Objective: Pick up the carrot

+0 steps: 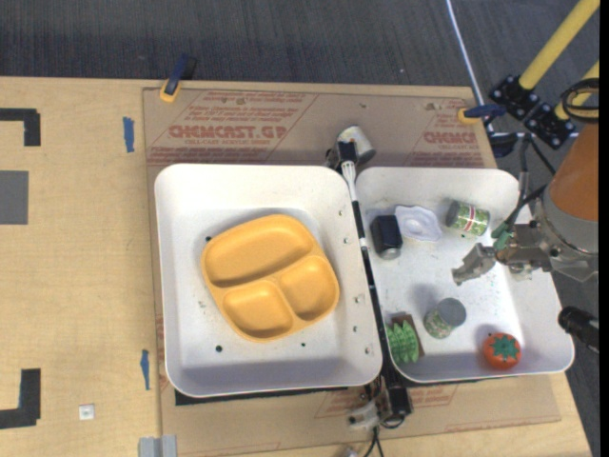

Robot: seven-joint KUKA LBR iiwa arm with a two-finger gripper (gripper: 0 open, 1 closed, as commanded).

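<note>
Right bin (542, 322) holds carrot (500, 348) near its front edge

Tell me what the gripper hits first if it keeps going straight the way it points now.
Probably bare floor of the right bin: the gripper points left and downward, short of the grey round object. Depth is unclear from this slanted view.

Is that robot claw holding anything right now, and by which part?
Nothing is held. The grey two-finger gripper hangs over the right white bin, apart from the orange carrot with green top.
</note>
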